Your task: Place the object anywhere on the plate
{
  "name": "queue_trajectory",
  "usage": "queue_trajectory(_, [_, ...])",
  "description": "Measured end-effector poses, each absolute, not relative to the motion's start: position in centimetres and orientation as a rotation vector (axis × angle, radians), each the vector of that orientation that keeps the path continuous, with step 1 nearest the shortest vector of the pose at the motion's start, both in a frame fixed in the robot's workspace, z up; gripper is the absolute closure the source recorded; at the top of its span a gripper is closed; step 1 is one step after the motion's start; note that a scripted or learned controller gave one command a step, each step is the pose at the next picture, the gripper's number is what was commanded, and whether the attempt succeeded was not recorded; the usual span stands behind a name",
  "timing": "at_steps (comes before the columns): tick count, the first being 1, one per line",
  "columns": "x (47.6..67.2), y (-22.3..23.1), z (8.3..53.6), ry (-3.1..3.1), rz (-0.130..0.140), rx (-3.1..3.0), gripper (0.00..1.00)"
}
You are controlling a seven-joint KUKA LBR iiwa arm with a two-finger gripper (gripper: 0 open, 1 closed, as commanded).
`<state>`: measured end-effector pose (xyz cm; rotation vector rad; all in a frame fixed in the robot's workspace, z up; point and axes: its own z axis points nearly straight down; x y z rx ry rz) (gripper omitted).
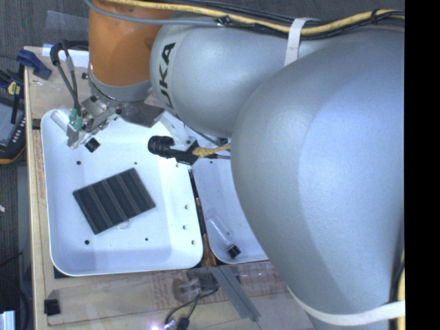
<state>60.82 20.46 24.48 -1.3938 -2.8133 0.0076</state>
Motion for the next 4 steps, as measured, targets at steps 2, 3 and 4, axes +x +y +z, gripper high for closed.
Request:
queue_trajectory(2, [65.4, 21.5, 23.4, -2.760, 0.008, -1.496, 1.00])
queue_trajectory(3, [65.4, 21.5, 23.4, -2.760, 0.008, -1.496, 0.00])
queue_trajectory(4, [65.4, 21.6, 24.2, -2.761, 0.010, -1.491, 1.00])
